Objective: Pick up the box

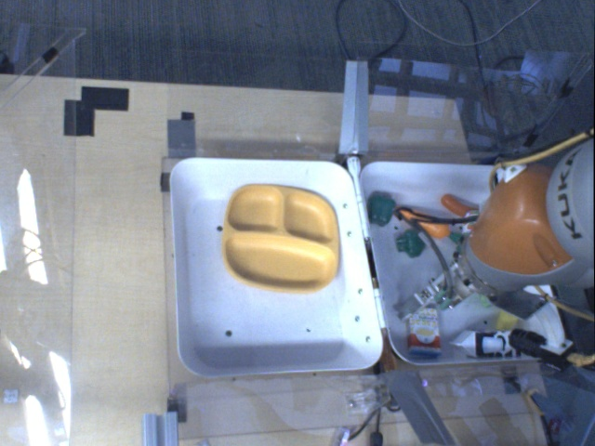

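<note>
yellow tray (279, 235), white bins (200, 323), orange-banded arm (516, 230)

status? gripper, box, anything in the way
Gripper low in right bin, fingers unreadable. Box lies loose at the bin's front, just below the gripper, not held. Green pieces, orange-handled tool and marker crowd around.

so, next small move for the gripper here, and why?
Probably shift toward the near wall and descend. The gripper hovers in the right bin, just beside the small box, which lies against the near wall. I can't tell how the jaws stand.
</note>
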Available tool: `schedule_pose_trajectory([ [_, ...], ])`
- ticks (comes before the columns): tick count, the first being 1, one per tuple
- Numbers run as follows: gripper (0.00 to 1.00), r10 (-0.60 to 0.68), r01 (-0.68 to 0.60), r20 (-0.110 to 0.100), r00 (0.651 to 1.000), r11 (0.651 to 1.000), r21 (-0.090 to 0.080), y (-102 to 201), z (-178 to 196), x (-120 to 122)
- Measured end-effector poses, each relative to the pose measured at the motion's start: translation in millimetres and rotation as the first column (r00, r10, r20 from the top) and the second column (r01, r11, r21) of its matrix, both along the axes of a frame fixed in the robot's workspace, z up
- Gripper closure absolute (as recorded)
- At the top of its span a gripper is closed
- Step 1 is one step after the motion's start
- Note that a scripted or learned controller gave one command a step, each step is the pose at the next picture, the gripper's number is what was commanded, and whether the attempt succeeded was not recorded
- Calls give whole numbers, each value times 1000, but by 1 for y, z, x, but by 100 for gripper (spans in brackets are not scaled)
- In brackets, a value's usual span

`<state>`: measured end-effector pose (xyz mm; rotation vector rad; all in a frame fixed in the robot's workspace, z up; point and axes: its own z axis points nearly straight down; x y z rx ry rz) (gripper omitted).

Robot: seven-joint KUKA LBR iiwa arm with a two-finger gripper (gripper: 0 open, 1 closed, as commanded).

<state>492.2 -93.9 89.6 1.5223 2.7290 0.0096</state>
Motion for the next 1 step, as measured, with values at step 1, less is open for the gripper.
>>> schedule_pose_trajectory([
  [1,100,1,-1,6,1000,1000,1,1,12,2],
])
